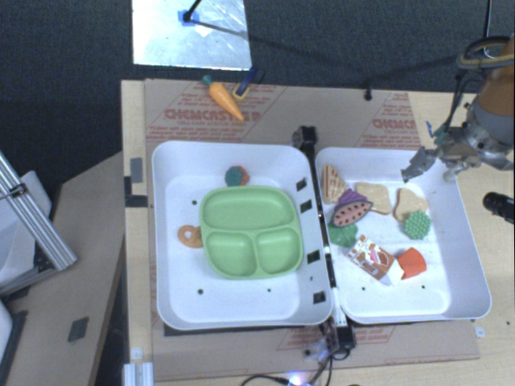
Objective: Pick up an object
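Scattered across the right bin (463, 284): a watermelon slice (352, 210), 2 tan bread-like pieces (375, 197) (409, 202), a striped wedge (333, 183), a green knobbly ball (417, 225), a leafy green piece (343, 234), a printed packet (371, 256) and a red block (411, 262). Above the bin's upper right corner, the gripper (430, 167), fingers spread apart, nothing between them. In the left bin (173, 240): a green 3-compartment tray (245, 232), a small pretzel (190, 236) beside it, and a round teal and red piece (236, 175), possibly a fruit. Beyond the bins, a toy carrot (225, 100) on the board.
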{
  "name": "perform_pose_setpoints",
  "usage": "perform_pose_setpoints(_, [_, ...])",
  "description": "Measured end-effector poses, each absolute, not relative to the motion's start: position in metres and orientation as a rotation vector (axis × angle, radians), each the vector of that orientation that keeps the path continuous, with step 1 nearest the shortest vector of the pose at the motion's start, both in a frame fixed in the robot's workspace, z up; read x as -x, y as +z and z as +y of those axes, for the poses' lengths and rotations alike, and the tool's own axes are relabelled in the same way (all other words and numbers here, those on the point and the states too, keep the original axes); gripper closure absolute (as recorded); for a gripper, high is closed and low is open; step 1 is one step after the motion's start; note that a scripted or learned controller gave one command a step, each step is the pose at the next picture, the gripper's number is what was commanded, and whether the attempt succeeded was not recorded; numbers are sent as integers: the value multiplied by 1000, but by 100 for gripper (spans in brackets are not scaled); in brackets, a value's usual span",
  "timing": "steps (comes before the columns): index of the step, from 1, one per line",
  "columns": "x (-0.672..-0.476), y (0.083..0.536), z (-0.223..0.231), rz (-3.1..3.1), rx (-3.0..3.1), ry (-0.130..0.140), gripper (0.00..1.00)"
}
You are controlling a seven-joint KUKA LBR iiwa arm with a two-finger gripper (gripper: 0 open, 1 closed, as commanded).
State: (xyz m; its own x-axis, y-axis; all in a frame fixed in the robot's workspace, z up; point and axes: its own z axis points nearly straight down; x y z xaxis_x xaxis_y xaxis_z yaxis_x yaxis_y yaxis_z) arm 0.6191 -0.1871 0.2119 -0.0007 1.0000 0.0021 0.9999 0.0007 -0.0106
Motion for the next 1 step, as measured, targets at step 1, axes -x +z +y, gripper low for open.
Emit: perform_pose_setpoints(1, [-622,220,-187,-2227,2219,-1,0])
